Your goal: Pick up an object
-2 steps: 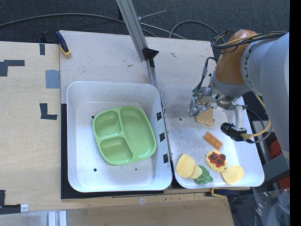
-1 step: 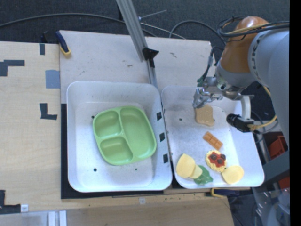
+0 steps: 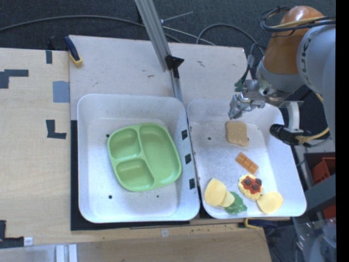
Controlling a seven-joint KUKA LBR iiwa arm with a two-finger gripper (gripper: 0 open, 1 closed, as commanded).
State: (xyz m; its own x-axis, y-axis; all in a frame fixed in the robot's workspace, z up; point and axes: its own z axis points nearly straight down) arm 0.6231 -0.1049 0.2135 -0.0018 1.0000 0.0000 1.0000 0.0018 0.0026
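The pale wooden bench (image 3: pixel 32 146) is carrying two shallow white bins side by side, with dark floor and loose cables lying beyond its far edge. The left white bin (image 3: pixel 87 146) is holding a light green plastic tray with three compartments (image 3: pixel 144 157), lying flat with its long axis slanting from upper left to lower right. The right white bin (image 3: pixel 283 162) is holding the small things: a tan slice of toy bread (image 3: pixel 237 133) lying flat near the far end, an orange rectangular block (image 3: pixel 246 161) pointing diagonally down and to the right, then a yellow round piece (image 3: pixel 215 191), a green piece (image 3: pixel 236 205), a red-topped toy pizza (image 3: pixel 251 186) and another yellow disc (image 3: pixel 270 202) crowding the near edge. The hand (image 3: pixel 238 108) is hanging just above the bread slice, holding nothing; whether it is apart or together I cannot tell.
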